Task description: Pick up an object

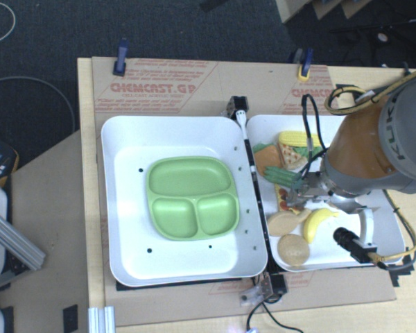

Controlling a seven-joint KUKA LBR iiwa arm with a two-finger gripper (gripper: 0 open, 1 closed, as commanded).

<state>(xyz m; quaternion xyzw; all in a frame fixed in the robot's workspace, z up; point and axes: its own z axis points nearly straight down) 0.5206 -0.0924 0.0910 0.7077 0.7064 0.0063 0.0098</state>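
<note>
Left bin (118,186): green divided plate (192,197), centred. Right bin (388,245): toy food crowded at left side — corn (292,139), bread slice (269,159), green piece (281,176), banana (319,222), two tan round pieces (289,238). Gripper (298,194) low among these; finger state cannot be told. Arm covering bin's right half.

Arm (364,151) reaches into right bin (395,245), jaws seemingly among toy food (291,155).
</note>
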